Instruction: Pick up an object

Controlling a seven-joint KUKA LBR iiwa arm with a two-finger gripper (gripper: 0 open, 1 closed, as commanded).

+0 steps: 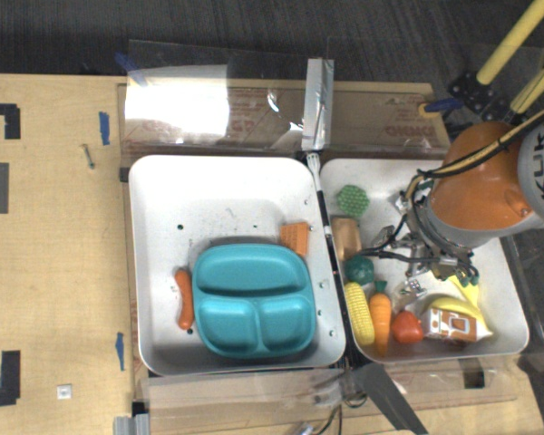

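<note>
two bins (154,243) (gripper (432,268) in right)

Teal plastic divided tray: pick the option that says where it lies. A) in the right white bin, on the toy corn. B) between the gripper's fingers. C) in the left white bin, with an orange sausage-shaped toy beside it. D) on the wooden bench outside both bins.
C: the teal plastic divided tray lies in the left white bin, with the orange sausage-shaped toy along its left edge in the camera view.
</note>
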